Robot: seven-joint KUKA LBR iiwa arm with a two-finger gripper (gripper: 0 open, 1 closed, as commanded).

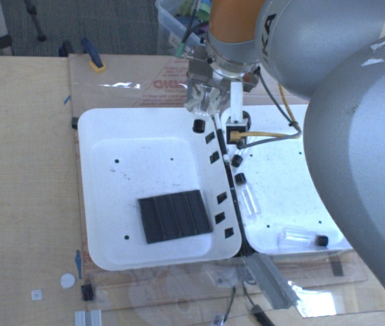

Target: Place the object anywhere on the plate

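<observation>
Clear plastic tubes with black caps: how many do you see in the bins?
2. One clear plastic tube with a black cap lies in the right white bin near the divider; the other lies near that bin's front edge. The arm may hide more.

Red letters on clear plastic sheet (153,85) behind left bin, too blurry to read. Part of dark letter on grey arm (271,24).

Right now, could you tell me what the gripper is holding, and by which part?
It cannot be told: the gripper hangs over the bins' far edge, its tips blurred.
</observation>
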